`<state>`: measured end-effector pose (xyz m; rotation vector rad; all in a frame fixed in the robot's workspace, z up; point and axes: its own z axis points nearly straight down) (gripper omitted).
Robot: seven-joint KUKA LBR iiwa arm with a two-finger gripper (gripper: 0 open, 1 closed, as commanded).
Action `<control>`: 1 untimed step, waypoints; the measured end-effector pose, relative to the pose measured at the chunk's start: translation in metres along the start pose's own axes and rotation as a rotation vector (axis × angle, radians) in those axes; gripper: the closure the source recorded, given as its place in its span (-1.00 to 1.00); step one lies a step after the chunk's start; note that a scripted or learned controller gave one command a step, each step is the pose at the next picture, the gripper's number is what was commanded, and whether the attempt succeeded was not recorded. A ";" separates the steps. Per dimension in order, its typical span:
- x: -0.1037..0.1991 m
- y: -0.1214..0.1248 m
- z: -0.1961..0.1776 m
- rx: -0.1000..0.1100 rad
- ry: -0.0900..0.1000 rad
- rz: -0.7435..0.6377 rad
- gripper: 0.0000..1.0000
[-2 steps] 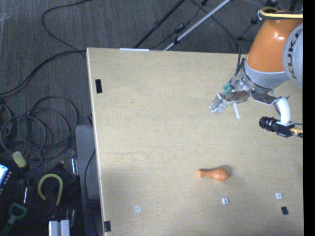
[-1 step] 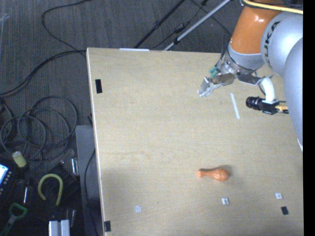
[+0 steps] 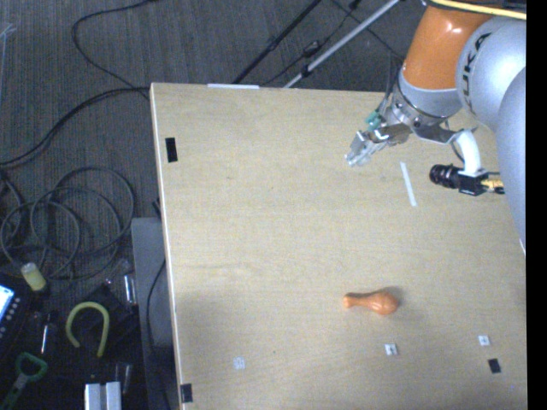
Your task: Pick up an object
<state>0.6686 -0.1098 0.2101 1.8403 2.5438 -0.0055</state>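
Currently the end effector [image 3: 359,154] hangs over the far right part of the tabletop [image 3: 256,229], and nothing is between its fingers; whether they stand wide or narrow I cannot tell, because they are small and blurred. The only thing to pick is an orange object [image 3: 373,301], shaped like a small gourd with a thin neck, lying on its side at the near right, well apart from the arm. A thin white strip [image 3: 408,184] lies just beside the end effector. To do this step well, I think the arm should go toward the near side, stop above the thick end, and turn so that the fingers close across the body, not along it.
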 end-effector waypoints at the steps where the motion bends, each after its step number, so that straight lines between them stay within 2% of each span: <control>1: -0.063 -0.040 0.074 0.000 0.002 -0.237 1.00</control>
